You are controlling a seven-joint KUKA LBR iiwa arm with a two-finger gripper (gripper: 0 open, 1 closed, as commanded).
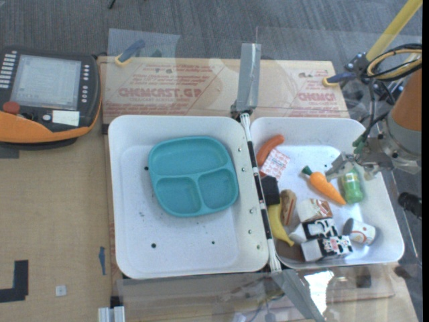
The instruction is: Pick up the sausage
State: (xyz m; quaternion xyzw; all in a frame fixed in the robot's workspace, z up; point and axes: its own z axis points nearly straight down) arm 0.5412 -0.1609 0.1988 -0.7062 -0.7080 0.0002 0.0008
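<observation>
Camera view: two white bins side by side. Left bin carries a teal divided plate, three compartments, sitting toward 12 o'clock of centre. Right bin is crowded. The sausage, orange-red, lies at about 10 o'clock in the right bin, close to the wall between the bins, tilted, its lower end touching a red-and-white packet. Carrot near bin centre, green bottle just beside it at 3 o'clock. Hot dog bun, banana and black-and-white cartons fill the 6 o'clock half. Gripper hangs over the bin's 3 o'clock side, above the green bottle, well apart from the sausage. Whether the gripper is apart or together: cannot tell. Nothing visibly held. Teach pendant sits on the bench at 10 o'clock of the left bin.
</observation>
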